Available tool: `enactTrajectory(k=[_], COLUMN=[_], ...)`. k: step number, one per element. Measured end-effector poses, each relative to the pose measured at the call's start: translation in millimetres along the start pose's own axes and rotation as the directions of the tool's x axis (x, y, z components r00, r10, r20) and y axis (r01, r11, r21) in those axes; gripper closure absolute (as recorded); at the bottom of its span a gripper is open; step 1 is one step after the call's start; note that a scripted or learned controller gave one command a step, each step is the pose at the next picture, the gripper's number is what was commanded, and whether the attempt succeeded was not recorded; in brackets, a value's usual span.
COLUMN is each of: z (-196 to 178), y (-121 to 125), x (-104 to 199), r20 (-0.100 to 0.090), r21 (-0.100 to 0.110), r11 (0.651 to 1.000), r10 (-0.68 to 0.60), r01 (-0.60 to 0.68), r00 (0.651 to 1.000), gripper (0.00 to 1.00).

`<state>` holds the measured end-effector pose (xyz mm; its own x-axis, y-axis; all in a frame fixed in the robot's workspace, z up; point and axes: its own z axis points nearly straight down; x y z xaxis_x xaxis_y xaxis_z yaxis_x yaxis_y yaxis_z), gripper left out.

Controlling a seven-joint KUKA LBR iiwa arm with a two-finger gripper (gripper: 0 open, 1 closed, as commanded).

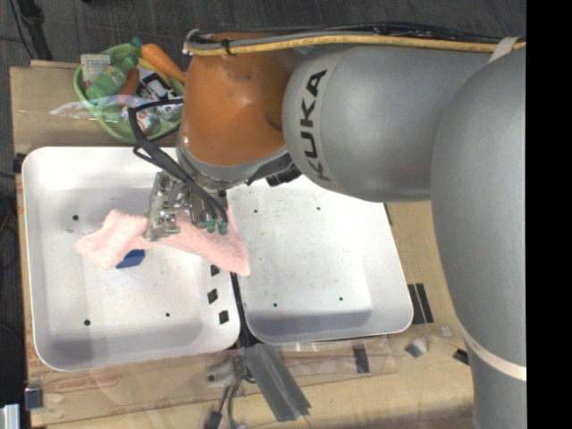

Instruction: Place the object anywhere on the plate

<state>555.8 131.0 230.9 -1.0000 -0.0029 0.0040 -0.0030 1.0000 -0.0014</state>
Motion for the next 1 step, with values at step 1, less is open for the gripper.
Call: enactTrajectory(k=[1], z=[-0.1], y=[-0.3], x=[-0.1], r20=[0.0], r21=[0.0], r11=[1.0], r10=[0.0], r01=[0.0], r00=[1.0], gripper=[0.0])
